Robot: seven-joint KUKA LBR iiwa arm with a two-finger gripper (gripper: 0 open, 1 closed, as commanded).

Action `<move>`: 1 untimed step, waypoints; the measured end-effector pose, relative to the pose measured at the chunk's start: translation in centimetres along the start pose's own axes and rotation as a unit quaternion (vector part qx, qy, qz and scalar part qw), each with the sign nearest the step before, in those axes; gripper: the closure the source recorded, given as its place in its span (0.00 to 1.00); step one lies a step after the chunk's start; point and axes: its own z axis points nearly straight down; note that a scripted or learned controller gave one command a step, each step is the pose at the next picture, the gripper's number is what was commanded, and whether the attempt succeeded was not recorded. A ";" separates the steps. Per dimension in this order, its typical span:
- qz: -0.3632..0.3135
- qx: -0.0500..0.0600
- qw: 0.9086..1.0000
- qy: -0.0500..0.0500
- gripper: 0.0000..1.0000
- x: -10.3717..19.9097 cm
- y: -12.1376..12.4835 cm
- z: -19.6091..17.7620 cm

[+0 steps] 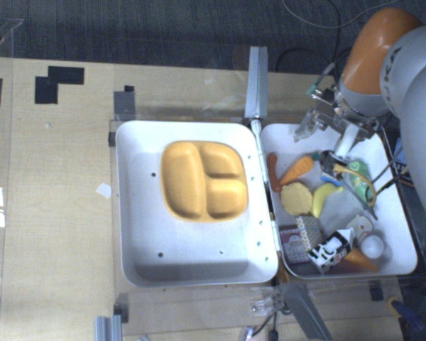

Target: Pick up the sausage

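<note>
Sausage [272, 170] well apart from tool [325, 132]

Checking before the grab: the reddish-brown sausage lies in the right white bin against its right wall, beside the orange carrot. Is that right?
Not quite: the wall is wrong. The camera view shows the reddish-brown sausage lying in the right white bin against its left wall, the one next to the other bin, beside the orange carrot.

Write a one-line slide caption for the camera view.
Gripper over far side of cluttered right bin; sausage lies against its left wall beside a carrot; yellow divided tray sits in the left bin.
</note>
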 end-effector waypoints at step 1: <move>0.108 0.001 0.994 0.000 0.00 4.7 -2.9 0.0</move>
